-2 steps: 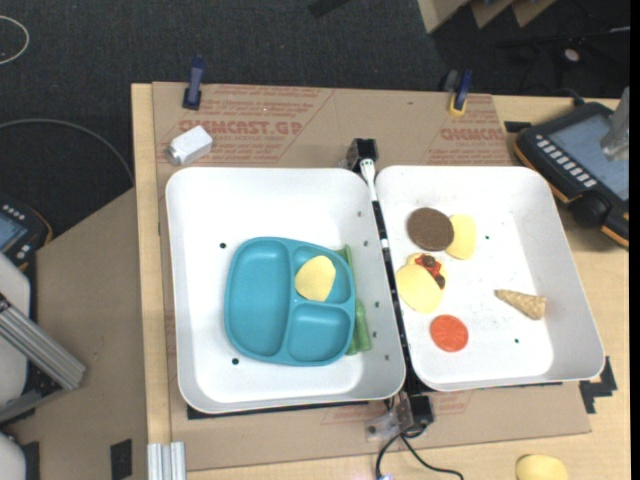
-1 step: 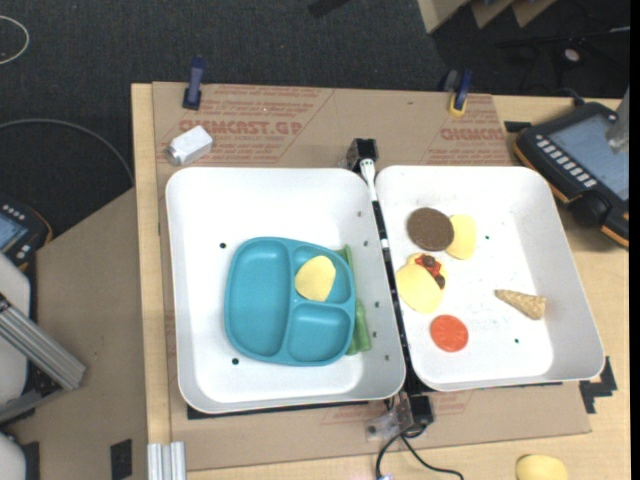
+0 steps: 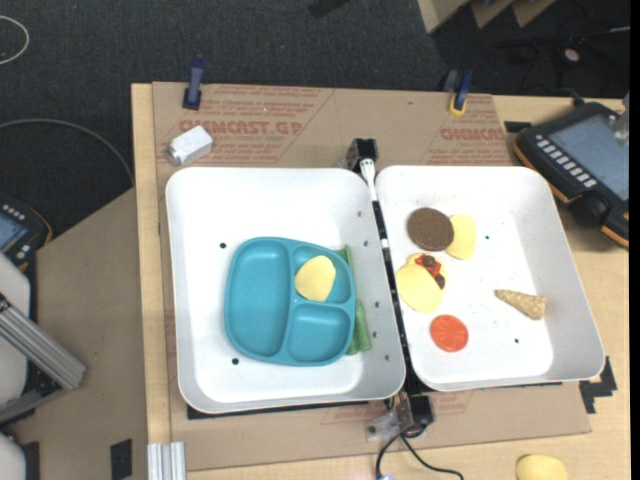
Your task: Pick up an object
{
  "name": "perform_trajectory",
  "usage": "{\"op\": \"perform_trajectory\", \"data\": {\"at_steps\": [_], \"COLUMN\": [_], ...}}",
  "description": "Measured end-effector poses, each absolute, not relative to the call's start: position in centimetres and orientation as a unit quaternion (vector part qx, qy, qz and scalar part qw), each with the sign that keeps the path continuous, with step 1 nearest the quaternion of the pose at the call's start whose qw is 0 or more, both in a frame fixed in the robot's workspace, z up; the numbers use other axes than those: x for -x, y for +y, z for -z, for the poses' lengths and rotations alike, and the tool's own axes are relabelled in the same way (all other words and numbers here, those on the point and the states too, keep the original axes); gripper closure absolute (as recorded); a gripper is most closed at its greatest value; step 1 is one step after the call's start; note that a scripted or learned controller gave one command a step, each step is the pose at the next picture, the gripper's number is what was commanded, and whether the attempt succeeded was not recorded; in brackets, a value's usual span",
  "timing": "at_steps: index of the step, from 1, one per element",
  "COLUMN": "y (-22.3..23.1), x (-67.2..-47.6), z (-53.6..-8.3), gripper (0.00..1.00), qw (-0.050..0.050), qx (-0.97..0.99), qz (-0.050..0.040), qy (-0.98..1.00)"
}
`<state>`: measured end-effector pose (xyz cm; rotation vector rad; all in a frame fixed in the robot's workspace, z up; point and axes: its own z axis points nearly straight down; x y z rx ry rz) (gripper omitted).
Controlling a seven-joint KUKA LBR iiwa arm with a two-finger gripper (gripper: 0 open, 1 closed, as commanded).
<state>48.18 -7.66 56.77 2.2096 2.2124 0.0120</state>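
The right bin (image 3: 560, 268) holds a brown round cookie (image 3: 431, 228), a pale yellow disc (image 3: 462, 236) beside it, a yellow piece with a dark red bit on top (image 3: 420, 285), a red-orange disc (image 3: 449, 333) and a tan wedge (image 3: 523, 303). In the left bin (image 3: 200, 218) lies a teal divided plate (image 3: 285, 303) with a yellow piece (image 3: 316, 278) in its upper right compartment. A green strip (image 3: 358, 318) lies along the plate's right side.
Both bins rest on a cardboard sheet (image 3: 300, 118) held by clamps at the back. A small white block (image 3: 190, 145) lies at the back left. A black handheld controller (image 3: 580, 163) sits at the right. A yellow object (image 3: 540, 466) lies at the bottom right.
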Motion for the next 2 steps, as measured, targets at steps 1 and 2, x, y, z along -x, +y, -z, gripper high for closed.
{"op": "perform_trajectory", "data": {"at_steps": [1, 2], "y": [-7.6, -9.8], "x": [-48.2, -47.8], "z": [-57.8, -39.8], "gripper": [1.0, 1.0], "qw": [0.01, -0.006], "qx": [-0.706, -0.709], "qz": [-0.005, 0.0047], "qy": [0.708, 0.706]}}
